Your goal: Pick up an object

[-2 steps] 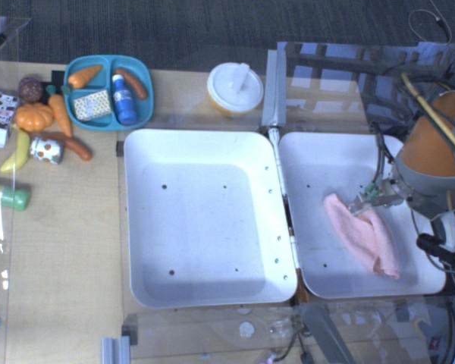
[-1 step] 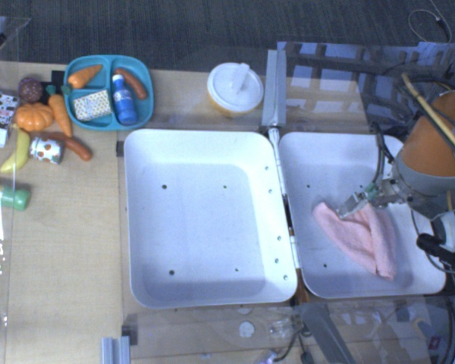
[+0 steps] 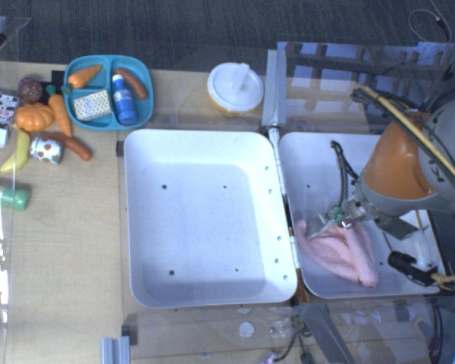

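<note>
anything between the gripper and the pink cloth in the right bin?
Nothing. In the camera view the gripper sits right at the upper edge of the pink cloth, with no gap or other item between them.

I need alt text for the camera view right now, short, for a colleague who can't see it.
The grey arm's gripper sits low in the right bin, at the upper edge of a crumpled pink cloth. The left bin lies beside it, and a blue plate of toy food sits on the bench beyond.

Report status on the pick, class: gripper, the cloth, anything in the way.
Gripper down in right bin, at pink cloth's upper edge. Cloth crumpled on bin floor, grasp unconfirmed. Nothing else beside it.
</note>
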`<state>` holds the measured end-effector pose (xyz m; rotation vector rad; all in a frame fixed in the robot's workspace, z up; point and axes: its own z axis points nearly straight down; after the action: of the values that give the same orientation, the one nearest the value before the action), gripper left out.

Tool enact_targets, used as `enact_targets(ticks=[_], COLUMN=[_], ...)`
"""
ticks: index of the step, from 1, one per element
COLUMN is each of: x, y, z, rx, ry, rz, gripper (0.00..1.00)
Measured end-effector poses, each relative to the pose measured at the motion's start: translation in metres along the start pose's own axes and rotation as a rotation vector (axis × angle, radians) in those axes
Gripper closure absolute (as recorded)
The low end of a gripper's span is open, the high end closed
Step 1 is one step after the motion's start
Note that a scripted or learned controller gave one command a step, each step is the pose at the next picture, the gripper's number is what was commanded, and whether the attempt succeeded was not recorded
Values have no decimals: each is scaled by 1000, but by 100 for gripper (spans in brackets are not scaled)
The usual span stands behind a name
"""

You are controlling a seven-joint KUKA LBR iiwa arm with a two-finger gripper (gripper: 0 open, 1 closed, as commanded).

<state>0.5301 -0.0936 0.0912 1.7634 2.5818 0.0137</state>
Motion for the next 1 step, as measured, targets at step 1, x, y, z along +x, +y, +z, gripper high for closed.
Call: enact_targets(ticks=[1], x=[-2], y=[3], z=[-12], rx=[-8], ry=[-4], rz=[0], gripper=[100])
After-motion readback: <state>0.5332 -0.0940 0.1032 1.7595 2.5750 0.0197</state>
